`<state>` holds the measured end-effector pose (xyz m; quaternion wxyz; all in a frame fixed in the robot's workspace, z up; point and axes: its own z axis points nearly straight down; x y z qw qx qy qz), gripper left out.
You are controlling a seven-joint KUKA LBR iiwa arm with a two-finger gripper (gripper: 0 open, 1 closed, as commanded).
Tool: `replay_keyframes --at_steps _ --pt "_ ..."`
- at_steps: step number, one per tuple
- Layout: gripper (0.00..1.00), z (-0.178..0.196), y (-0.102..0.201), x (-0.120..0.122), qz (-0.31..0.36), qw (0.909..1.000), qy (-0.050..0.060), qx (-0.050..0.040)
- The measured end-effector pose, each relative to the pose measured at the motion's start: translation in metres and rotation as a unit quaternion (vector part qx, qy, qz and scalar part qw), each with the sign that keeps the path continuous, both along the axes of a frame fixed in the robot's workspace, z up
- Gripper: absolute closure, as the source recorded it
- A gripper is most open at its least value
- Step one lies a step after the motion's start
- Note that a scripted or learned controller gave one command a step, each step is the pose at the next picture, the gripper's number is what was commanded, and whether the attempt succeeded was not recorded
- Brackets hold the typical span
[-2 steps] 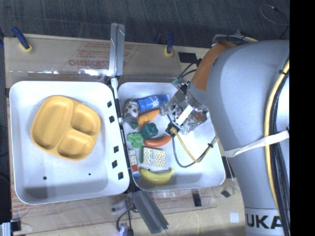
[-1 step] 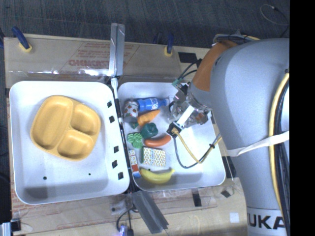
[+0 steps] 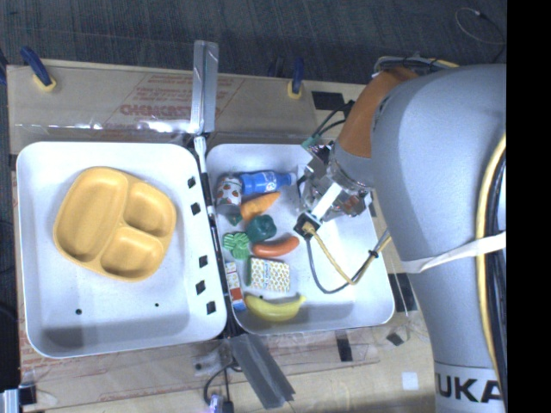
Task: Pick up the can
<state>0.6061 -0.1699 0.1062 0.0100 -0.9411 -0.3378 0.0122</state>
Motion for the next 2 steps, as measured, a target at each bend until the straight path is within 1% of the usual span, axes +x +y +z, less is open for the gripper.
replay_keyframes --at_steps 1,2 --pt "1.00 -0.014 -0.004 0.013 -0.038 0.9992 -0.013 -0.0039" --pt "1.00 -0.015 0.014 -0.020 -0.180 0.9836 -0.010 -0.0058"
